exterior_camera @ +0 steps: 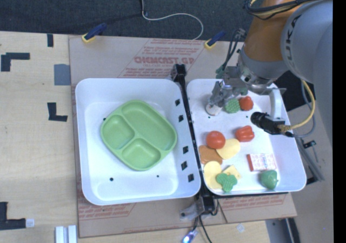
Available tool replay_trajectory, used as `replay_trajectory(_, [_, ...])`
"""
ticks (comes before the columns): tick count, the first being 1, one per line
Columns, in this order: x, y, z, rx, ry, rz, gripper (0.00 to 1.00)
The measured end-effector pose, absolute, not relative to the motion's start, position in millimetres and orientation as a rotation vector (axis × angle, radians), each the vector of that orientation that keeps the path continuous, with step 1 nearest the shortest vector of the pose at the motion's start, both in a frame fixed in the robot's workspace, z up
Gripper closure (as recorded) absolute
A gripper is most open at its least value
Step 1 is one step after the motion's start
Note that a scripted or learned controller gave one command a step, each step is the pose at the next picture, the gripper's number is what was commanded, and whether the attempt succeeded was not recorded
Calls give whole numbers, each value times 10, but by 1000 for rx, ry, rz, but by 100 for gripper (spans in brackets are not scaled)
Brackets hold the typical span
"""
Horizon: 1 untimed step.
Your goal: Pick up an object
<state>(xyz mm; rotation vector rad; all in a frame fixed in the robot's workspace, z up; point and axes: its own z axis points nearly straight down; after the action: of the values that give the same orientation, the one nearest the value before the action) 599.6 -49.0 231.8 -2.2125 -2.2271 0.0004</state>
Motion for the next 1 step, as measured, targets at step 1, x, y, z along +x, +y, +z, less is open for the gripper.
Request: replay_trajectory(1, [6239,23,2370,-2213,-2227,1,100])
